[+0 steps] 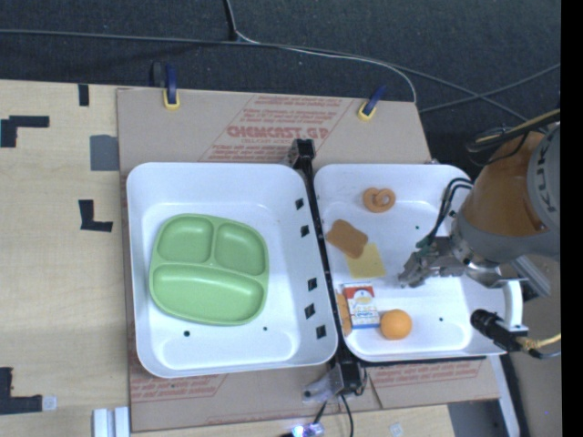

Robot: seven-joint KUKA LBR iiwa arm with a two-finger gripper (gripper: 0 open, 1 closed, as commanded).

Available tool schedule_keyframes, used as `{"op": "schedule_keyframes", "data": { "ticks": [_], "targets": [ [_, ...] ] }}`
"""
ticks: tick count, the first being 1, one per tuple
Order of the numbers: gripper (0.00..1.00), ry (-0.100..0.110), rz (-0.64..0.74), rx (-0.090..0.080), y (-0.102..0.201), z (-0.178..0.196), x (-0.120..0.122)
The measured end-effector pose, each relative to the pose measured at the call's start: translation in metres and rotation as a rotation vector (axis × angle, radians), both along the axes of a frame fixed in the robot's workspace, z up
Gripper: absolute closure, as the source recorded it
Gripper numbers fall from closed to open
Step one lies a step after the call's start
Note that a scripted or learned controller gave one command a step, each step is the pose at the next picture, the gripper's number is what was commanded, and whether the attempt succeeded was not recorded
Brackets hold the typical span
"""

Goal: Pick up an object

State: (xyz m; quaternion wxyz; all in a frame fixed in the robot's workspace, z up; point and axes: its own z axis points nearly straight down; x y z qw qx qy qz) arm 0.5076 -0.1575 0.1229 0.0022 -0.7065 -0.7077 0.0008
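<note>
The right bin (pixel 414 178) holds a small orange pretzel-like ring (pixel 378 198) at the back, a brown bread-like piece (pixel 346 237) resting against a yellow slice (pixel 368 262), a small red and white box (pixel 361 304) and an orange ball (pixel 395 324) near the front. My gripper (pixel 418 271) is low in the right bin, just right of the yellow slice and above the ball. Nothing shows between its fingers.
The left bin (pixel 146 185) carries a green divided plate (pixel 209 268). A black divider with clips (pixel 311 244) runs between the two bins. The grey arm with its orange band (pixel 506 203) fills the right side of the right bin.
</note>
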Motion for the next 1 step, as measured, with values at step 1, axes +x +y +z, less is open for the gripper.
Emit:
{"op": "schedule_keyframes", "data": {
  "ticks": [1],
  "targets": [
    [1.0,-0.008,0.0,-0.003,0.002,0.0629,-0.0006]
  ]
}}
